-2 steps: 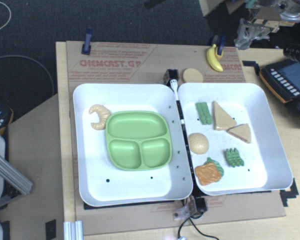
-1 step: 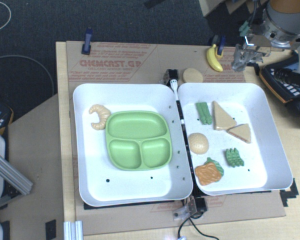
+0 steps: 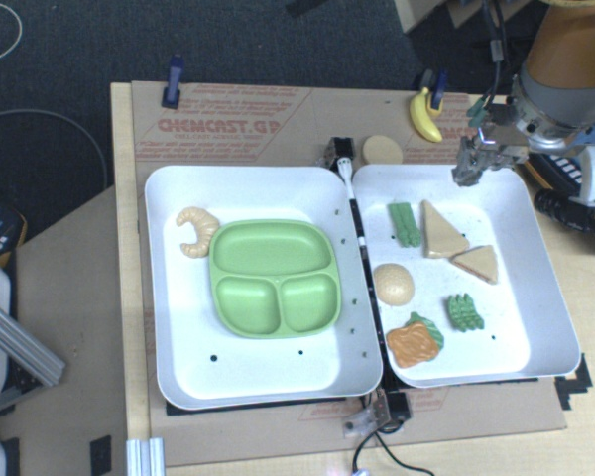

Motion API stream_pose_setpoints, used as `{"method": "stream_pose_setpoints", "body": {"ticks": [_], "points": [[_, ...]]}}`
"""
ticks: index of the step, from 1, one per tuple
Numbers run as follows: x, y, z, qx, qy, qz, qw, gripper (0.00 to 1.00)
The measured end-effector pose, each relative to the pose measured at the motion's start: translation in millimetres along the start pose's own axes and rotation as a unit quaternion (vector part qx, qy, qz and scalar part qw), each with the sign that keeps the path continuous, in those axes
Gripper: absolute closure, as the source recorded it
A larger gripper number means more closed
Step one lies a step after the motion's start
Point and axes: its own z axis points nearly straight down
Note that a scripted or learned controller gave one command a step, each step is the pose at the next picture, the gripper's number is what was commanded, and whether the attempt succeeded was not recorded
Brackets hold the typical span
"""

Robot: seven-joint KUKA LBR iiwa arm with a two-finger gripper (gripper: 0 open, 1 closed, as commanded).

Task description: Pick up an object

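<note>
Gripper [image 3: 468, 172] above right bin [image 3: 535, 266] rim, banana [image 3: 425, 117] nearby

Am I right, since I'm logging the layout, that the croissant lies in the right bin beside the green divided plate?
Not quite: the camera view shows the croissant beside the green divided plate in the left bin, not the right one.

Fixed overhead camera, slanted down, both bins [image 3: 169, 266]
</note>
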Motion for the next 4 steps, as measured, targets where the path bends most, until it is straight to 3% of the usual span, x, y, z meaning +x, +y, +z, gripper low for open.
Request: {"method": "stream_pose_setpoints", "body": {"ticks": [1,2,3,4], "points": [[40,-28,-242,-0.015,-0.001,-0.003,0.9999,1.00],[-6,-70,-127,0.002,0.000,0.002,1.0000,1.00],[-40,-129,-42,0.002,0.001,0.002,1.0000,1.00],[-55,-72,43,0.001,0.001,-0.001,1.0000,1.00]]}}
